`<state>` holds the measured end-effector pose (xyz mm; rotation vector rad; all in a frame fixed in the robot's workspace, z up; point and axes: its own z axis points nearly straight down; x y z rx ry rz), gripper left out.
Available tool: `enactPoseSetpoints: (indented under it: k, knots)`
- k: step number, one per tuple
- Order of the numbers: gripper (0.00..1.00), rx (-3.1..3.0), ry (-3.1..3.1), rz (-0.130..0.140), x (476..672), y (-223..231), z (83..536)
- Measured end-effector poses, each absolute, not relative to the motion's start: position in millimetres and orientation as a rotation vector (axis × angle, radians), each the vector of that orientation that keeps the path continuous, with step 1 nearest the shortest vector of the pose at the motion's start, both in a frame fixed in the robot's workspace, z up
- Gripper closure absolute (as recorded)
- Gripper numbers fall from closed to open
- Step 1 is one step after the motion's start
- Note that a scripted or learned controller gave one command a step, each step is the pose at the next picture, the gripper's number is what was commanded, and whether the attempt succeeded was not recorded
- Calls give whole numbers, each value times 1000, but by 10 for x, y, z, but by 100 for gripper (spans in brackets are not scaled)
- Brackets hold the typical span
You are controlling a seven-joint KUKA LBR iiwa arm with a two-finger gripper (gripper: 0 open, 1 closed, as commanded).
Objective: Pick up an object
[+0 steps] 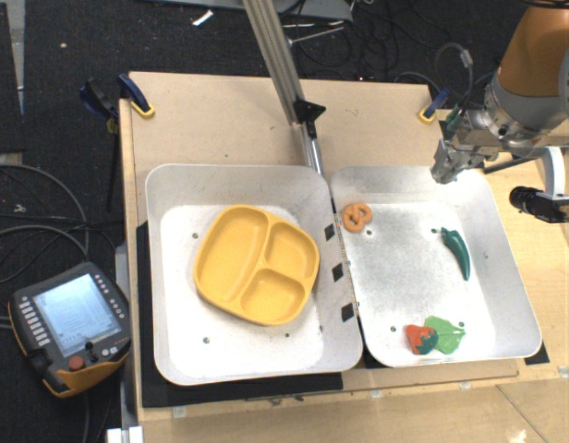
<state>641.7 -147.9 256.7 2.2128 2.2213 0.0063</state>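
The right bin holds three small objects. An orange pretzel-shaped piece lies near its far left corner. A dark green pepper lies toward its right side. A red and green toy strawberry rests near the front edge. My gripper hangs over the far right rim of this bin, above and apart from the pepper. Nothing shows between its tips.
The left bin bears a yellow three-compartment plate. A slanted metal pole crosses above the gap between the bins. A teach pendant lies off the bench at left. Clamps sit at the bench's far corners.
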Motion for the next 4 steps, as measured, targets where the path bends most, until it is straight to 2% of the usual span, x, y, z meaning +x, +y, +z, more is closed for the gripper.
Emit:
enactPoseSetpoints:
  k: [1,3,4]
  knots:
    - [100,2213,2230,4,6448,-957,2615]
    - [100,2213,2233,1,6561,150,2337]
    - [100,2212,2230,6,6648,697,2451]
